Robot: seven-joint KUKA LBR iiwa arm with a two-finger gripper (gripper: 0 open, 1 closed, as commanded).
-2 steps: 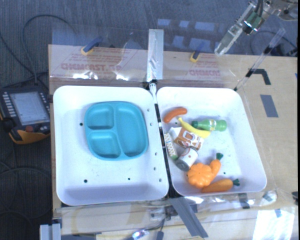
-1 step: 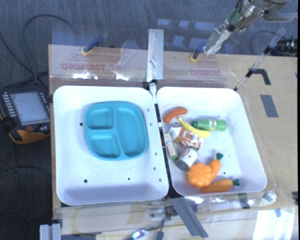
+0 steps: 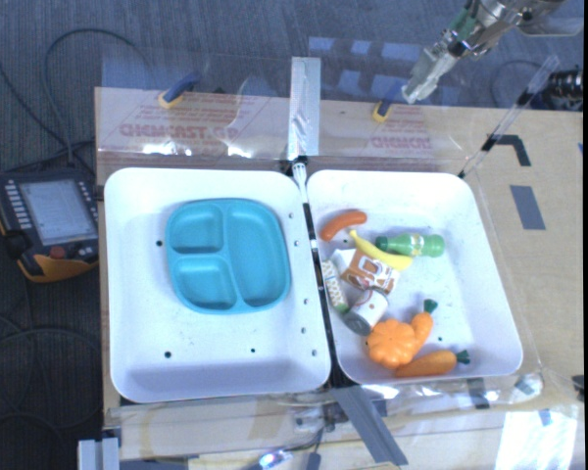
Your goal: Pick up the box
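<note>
- Box (image 3: 369,276) — we see it lying in the right bin (image 3: 490,292), just under the banana (image 3: 377,249) and beside a white can (image 3: 369,311).
- We find the gripper (image 3: 423,78) high above the table's (image 3: 554,262) far edge, well away from the box — carrying nothing, its opening unclear to us.
- Left bin (image 3: 137,292) holds a blue tray (image 3: 225,255).

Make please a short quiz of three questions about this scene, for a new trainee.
1. True or false: the blue plate lies in the left bin.
2. Which thing rests across the top of the box? A) banana B) hot dog C) green bottle
3. Fill in: the gripper hangs above the bench beyond the ____ bin's far edge.

Key: 1 true; 2 A; 3 right.
</note>
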